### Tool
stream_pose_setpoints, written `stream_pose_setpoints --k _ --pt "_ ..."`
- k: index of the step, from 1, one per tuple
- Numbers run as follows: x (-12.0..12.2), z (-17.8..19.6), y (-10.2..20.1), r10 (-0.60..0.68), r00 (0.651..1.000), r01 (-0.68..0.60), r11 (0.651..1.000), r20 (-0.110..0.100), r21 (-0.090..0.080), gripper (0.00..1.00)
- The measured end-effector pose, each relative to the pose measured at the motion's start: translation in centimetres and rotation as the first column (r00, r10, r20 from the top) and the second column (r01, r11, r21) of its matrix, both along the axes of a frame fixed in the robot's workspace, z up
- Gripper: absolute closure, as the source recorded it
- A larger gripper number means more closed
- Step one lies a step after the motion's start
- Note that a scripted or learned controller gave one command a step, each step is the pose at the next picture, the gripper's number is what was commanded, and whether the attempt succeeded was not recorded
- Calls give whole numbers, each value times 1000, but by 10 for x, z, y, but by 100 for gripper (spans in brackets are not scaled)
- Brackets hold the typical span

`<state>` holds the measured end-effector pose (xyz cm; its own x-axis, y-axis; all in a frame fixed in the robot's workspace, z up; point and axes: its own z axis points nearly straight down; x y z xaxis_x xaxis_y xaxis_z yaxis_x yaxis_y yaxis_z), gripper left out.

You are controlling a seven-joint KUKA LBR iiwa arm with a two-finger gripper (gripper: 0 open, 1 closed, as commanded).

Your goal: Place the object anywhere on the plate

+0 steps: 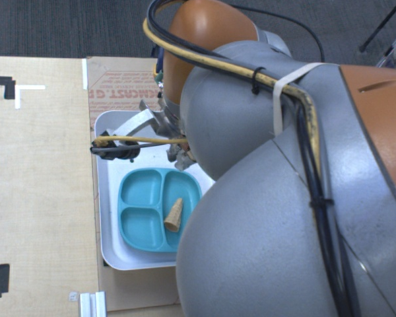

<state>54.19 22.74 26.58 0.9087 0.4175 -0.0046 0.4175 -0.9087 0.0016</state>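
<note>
Because the arm (284,177) leans in from the right and covers much of the bin (112,243), the gripper (175,147) is mostly hidden under the wrist, and whether it is spread or pinching anything cannot be told. A tan cone-shaped object (174,214) lies on the turquoise plate (142,210), across the ridge beside 1 of its 3 compartments, tilted with its narrow end upward. Judging by that, the placing looks done. Cables (129,147) trail left from the wrist over the bin's upper edge.
</note>
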Motion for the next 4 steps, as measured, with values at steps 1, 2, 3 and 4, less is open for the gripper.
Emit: stream_pose_setpoints --k 1,2,3,4 --pt "53 138 0 -125 992 125 992 6 2 100" --pt "15 -33 1 29 1000 -29 1000 -4 0 100" --pt "15 -24 0 38 999 -38 999 -7 -4 100" --pt "70 -150 0 -164 986 164 986 2 2 100"
